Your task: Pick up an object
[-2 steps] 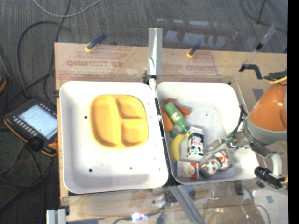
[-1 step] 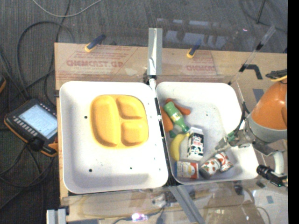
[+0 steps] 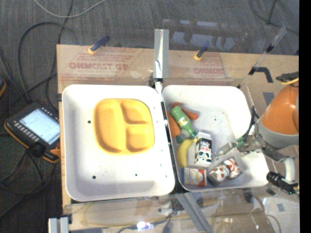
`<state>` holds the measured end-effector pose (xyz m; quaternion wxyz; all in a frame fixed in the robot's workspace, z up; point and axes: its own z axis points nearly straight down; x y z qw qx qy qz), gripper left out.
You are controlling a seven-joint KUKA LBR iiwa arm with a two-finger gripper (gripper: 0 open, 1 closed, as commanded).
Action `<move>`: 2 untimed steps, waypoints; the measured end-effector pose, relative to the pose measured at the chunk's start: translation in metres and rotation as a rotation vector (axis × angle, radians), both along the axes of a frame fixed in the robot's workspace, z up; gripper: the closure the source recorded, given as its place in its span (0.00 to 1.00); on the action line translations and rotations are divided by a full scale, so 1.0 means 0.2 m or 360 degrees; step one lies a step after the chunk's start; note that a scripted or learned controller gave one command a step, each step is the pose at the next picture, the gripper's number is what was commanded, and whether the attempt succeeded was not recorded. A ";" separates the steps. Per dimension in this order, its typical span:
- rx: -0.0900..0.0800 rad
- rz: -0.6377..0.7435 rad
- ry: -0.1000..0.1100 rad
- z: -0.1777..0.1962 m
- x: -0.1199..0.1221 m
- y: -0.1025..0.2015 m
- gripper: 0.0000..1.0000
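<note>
At lower right, the jaws (image 3: 227, 152) stood released above the crowded right white bin (image 3: 228, 97), whose upper-right floor lay bare.

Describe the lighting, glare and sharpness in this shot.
Camera view: even overhead light; the left bin and right bin look bright, nearly washed out; soft shadows only under the yellow tray; clear panels behind the bins show faint reflections; small items near the tool look slightly soft.
</note>
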<state>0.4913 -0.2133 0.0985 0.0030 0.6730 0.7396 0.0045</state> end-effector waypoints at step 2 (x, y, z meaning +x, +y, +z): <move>-0.0016 0.0138 -0.0008 -0.04 0.38 0.50 0.00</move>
